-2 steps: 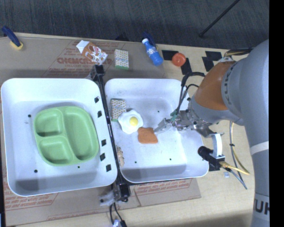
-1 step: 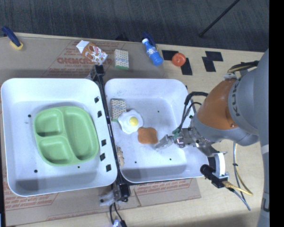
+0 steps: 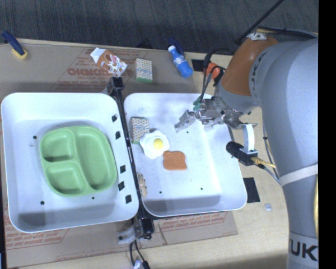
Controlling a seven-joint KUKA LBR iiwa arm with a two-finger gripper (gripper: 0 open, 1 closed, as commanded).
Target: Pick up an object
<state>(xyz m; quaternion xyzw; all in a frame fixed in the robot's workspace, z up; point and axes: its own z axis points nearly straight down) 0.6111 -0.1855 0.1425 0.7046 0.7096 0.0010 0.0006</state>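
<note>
Because the task called only for some object to be lifted, the candidates were judged to be the three small items lying in the right bin (image 3: 224,189), and the fried egg toy (image 3: 155,145) was taken as the landmark for all of them. Just to the lower right of the egg, almost touching it, an orange-brown toast piece (image 3: 174,160) was seen lying flat; just to the upper left of the egg, against the bin's left wall, a patterned cracker-like square (image 3: 138,128) was seen. Up and to the right of the egg, clearly apart from it, the gripper (image 3: 186,121) was held low over bare bin floor, with nothing seen between its tips; whether the jaws stood wide or narrow could not be told at this slant. Far to the left of the egg, a green divided plate (image 3: 78,159) was set in the left bin (image 3: 14,167), presumably as a drop place. Beyond the bins, above the egg, a blue bottle (image 3: 180,61), a small packet (image 3: 144,70) and a wrapped snack (image 3: 108,62) were left on the worktop (image 3: 257,228).
</note>
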